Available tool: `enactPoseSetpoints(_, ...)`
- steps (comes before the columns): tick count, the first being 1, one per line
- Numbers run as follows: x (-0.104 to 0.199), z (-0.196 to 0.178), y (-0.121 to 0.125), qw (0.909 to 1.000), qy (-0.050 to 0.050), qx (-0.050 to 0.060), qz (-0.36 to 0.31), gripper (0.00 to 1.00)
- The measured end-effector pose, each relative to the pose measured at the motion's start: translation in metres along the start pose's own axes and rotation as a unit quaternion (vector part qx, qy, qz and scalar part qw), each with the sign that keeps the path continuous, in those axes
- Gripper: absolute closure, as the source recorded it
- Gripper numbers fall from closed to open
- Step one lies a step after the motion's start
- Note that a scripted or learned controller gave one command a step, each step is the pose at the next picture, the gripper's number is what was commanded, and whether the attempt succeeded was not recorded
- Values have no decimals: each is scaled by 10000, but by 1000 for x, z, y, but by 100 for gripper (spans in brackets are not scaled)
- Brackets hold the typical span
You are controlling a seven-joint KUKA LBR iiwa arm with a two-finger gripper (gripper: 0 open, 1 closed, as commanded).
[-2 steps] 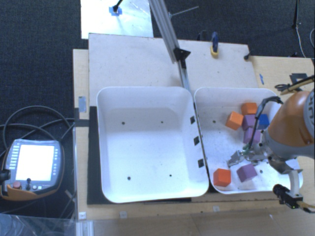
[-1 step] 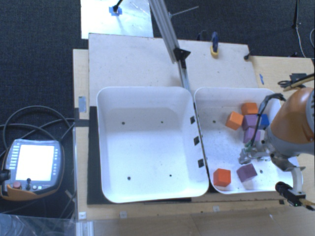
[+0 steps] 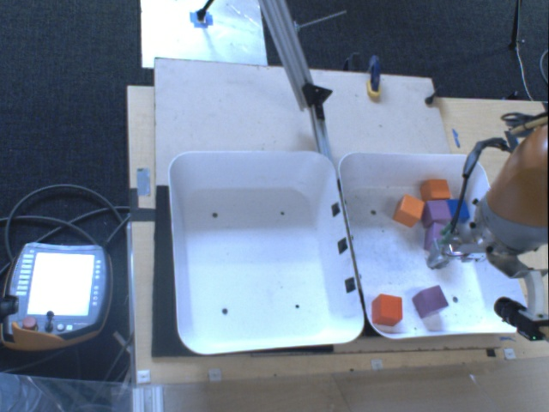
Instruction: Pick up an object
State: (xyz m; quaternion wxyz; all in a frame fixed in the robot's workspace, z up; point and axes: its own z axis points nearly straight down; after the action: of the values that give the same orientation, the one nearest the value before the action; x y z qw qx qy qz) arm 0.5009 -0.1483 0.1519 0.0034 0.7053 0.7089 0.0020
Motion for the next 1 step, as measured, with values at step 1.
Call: enactPoseSetpoints(1, -8, -61, 3, 10000, -6, -10, 3, 100)
